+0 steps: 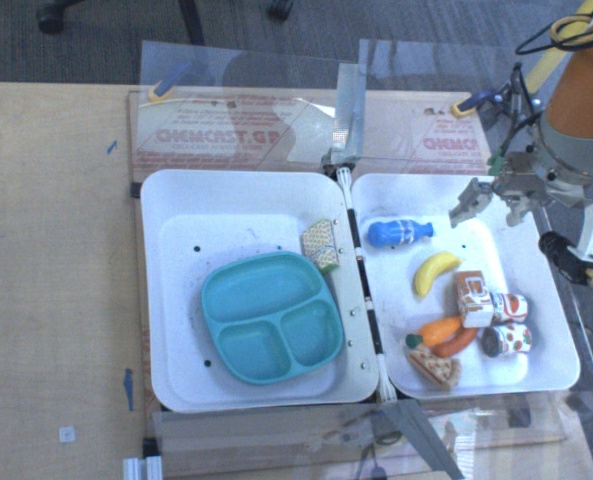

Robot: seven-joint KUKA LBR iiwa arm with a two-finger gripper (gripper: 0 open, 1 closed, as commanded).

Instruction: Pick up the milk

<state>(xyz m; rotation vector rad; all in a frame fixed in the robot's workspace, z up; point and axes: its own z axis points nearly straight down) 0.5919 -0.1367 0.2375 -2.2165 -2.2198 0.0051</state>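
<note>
You see the tool (492, 206) with fingers spread apart, holding nothing, above the right bin's (561, 363) back edge. The milk (473, 297) lies in that bin, between banana (434, 271) and cans (508, 325).

The gripper (492, 204) hangs open over the right bin's (561, 353) far edge. The blue bottle (397, 232) lies to its left; the banana (433, 271) and milk carton (473, 298) sit nearer the camera.
</note>
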